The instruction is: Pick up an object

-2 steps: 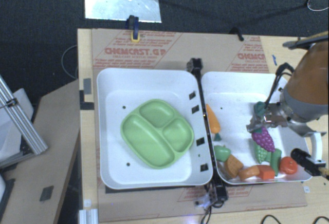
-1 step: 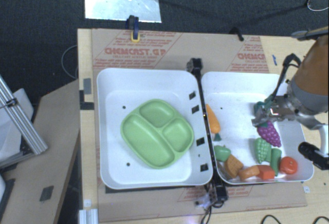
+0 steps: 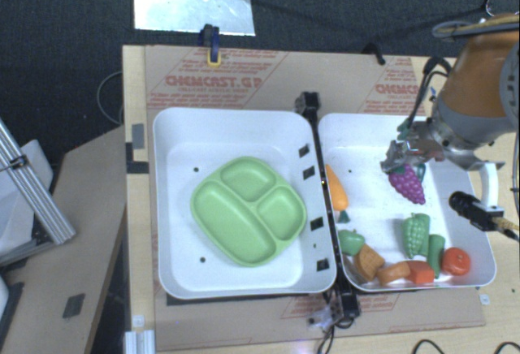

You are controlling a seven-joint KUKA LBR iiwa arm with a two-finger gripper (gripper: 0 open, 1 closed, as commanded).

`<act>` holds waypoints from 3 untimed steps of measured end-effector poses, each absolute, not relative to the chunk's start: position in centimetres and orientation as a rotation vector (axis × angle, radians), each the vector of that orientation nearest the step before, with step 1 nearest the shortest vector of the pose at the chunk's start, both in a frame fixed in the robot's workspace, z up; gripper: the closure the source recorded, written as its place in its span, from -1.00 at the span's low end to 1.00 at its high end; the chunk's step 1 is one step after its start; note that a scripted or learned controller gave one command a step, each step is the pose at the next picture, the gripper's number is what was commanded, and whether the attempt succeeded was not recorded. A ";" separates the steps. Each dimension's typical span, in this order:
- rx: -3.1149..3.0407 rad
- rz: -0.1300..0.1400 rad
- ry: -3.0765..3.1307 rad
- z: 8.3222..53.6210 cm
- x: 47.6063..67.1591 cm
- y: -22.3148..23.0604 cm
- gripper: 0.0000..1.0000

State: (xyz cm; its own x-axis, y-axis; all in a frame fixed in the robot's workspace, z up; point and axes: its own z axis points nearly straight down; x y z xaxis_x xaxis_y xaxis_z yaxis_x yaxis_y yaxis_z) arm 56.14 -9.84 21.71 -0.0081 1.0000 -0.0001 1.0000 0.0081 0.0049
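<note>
Two shallow white plastic bins sit side by side on a bench covered with brown printed board. The left bin [image 3: 175,206] holds one thing: a pale green plastic plate with three compartments [image 3: 249,210], lying flat near the bin's middle, turned at a slant.

The right bin [image 3: 361,145] holds a scatter of toy food. An orange carrot-like piece [image 3: 336,192] lies against the bin's left wall, by the divider. Along the near edge a cluster is bunched together: a green pepper-like piece [image 3: 351,242], a tan bread-like piece [image 3: 368,261] touching it, an orange-brown piece [image 3: 396,271], a small red-orange block [image 3: 422,274], a green ridged vegetable [image 3: 416,233], a slim green piece [image 3: 437,251] just beside it, and a red tomato-like ball [image 3: 457,261] at the near right corner.

The purple plastic bunch of grapes [image 3: 408,183] is in the right bin's upper middle, a knobbly tapered cluster pointing down toward the near edge. Its top end sits right at the tip of the grey two-finger gripper [image 3: 400,156], which reaches in from the right under the arm's orange band. The gripper's tip meets the bunch's top, but whether it is clenched on the grapes or released cannot be told from this angle
</note>
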 end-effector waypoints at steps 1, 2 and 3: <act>2.210 0.006 2.227 21.5 60.6 -8.6 1.00; 2.211 0.006 2.225 23.4 63.8 -8.5 1.00; 2.213 0.002 2.227 23.2 63.4 -7.2 1.00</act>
State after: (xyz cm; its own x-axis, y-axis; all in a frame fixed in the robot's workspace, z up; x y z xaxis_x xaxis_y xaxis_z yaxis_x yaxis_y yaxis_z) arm 63.39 -7.17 23.18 -0.0066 1.0000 -0.0005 1.0000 0.0066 0.0023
